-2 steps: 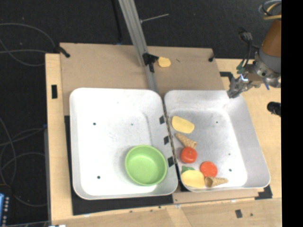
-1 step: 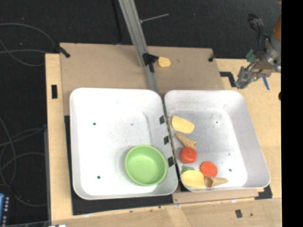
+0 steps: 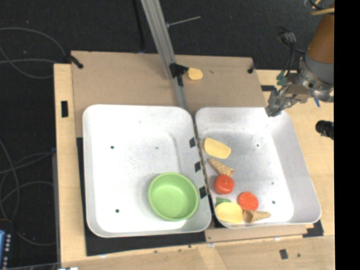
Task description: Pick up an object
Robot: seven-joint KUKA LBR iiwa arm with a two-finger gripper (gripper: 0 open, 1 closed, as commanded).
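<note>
A: Camera view first: where is the gripper (image 3: 274,109)?

B: At the far right corner of the right bin (image 3: 281,167), over its rim. The grey arm (image 3: 315,66) with the orange band comes down to it from the right.

A: Is it spread or pinched?

B: I cannot tell; it is small and dark from here. Nothing shows between its tips.

A: And the things to pick?

B: All lie in the right bin, along its left wall and near edge, well apart from the gripper. A pale yellow piece (image 3: 217,148) lies highest by the left wall. Just below it is a small cone (image 3: 221,166), then a red tomato (image 3: 224,184). Nearer the front edge sit a round orange-red piece (image 3: 247,200), a yellow lemon (image 3: 229,212) and a second cone (image 3: 256,215) touching the lemon.

A: Anything else?

B: Left of the right bin, the left bin (image 3: 124,145) holds a green bowl (image 3: 173,196), upright, in its near right corner. Beyond the right bin, a small yellow bit (image 3: 195,73) lies on the brown board (image 3: 124,80).
</note>
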